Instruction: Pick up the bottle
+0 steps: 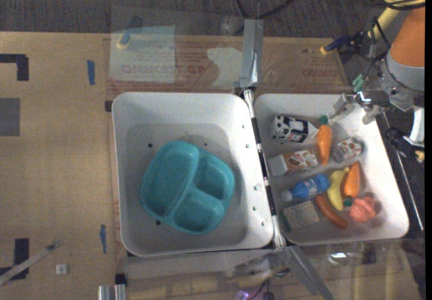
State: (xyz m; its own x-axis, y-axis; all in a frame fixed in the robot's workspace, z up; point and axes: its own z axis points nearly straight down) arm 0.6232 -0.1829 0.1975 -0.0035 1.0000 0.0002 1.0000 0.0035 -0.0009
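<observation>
I see the bottle at seven o'clock from my gripper; it lies long from eight to two; grip state unclear.

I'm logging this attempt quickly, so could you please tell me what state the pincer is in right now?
Pincer: cannot be told; it sits over the far right corner of the right bin, away from the blue bottle.

You see the blue bottle lying in the right bin among toy foods; the gripper hangs over that bin's far edge.
</observation>
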